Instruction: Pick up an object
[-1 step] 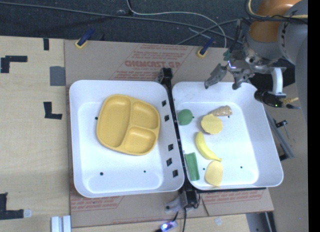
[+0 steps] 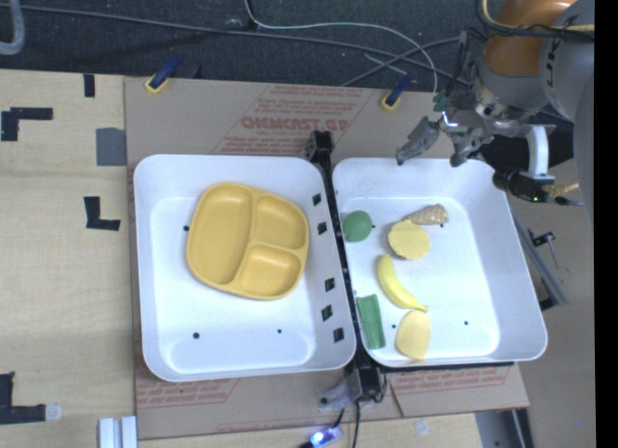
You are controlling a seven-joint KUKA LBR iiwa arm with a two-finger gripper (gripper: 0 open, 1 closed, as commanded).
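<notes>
Camera view: pincer [image 2: 436,142] spread wide, holding nothing, over far rim of right bin [image 2: 517,272]. Inside right bin: banana [image 2: 396,284], green ball [image 2: 357,226], two yellow pieces, green stick. Left bin [image 2: 159,272] carries yellow divided plate [image 2: 247,240].

cardboard sheet [image 2: 290,113] | red print, partly legible | possibly "CHEMCAST GP"

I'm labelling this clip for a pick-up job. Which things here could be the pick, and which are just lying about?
Job: gripper, open above the right bin; in that bin a green ball, a tan cone-like piece, a yellow round piece, a banana, a green stick, a yellow piece.

Lying about: yellow divided plate, left bin.
</notes>
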